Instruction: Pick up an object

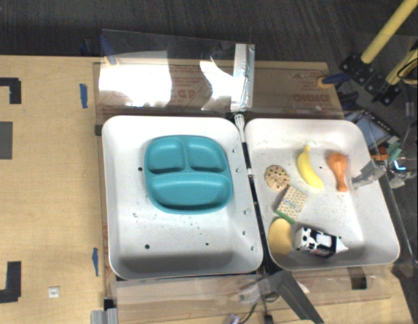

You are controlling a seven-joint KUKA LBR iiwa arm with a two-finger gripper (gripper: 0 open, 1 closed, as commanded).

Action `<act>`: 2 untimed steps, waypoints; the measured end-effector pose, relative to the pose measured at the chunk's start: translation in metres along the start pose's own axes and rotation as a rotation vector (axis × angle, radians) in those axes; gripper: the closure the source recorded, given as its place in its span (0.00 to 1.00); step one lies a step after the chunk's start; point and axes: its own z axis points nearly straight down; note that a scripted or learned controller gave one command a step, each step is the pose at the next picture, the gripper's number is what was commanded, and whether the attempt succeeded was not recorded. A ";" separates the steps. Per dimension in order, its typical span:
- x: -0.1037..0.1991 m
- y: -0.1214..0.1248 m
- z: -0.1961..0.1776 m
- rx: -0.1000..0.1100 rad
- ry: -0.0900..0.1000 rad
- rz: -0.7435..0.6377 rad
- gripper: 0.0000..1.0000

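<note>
The right bin (371, 245) holds several small items. A yellow banana (310, 168) lies near the middle, with an orange drumstick-shaped toy (339, 169) to its right. A round cookie (277, 176) and a square cracker (292, 202) lie to the left. At the front sit a yellow rounded piece (280, 235) and a black-and-white toy cow (318, 241). My gripper (368, 175) shows as a grey tip at the bin's right rim, just right of the orange toy and apart from it. Nothing is seen held in it.
The left bin (127, 235) carries a teal divided plate (188, 173). A clear plastic sheet (175, 79) lies behind the bins on cardboard. Yellow poles and cables (387, 32) stand at the back right. A dark bracket (290, 299) juts out at the front.
</note>
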 end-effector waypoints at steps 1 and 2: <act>0.002 -0.002 0.108 0.008 0.001 0.481 0.00; 0.061 0.032 0.092 -0.003 0.000 0.321 0.00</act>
